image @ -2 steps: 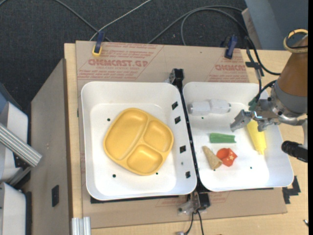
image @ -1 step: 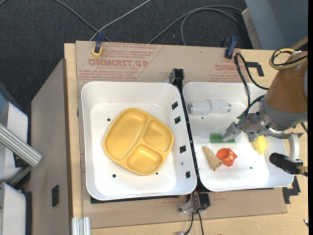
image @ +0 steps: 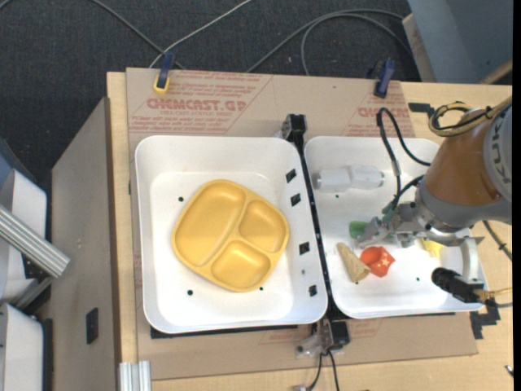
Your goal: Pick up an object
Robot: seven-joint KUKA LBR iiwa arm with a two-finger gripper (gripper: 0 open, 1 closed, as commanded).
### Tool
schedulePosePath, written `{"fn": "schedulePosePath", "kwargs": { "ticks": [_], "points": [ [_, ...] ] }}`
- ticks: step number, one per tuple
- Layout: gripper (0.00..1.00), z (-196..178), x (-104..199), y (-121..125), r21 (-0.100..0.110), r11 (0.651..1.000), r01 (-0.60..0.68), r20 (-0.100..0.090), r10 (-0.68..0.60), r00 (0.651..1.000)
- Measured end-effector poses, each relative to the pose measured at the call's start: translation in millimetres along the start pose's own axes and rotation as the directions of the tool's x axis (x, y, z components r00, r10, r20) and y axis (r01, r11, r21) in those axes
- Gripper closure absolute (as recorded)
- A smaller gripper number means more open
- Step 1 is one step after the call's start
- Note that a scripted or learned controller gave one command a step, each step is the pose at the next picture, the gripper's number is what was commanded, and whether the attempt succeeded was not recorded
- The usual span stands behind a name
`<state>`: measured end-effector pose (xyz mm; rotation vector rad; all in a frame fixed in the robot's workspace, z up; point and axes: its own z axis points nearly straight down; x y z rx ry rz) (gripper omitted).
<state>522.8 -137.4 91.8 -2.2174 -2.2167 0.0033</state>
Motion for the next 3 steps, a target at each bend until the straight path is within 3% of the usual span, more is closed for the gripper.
{"fn": "schedulePosePath", "kwargs": {
  "ticks": [1, 3],
  "points": [
    [1.0, -13.8, 0.1, 1.3, -0.006, 1.0, 0.0, 0.001, 0.0, 1.0],
    [1.0, -112.4, 17.4, 8.2, -0.013, 1.0, 0.003, 0.004, -0.003, 1.0]
  ]
}}
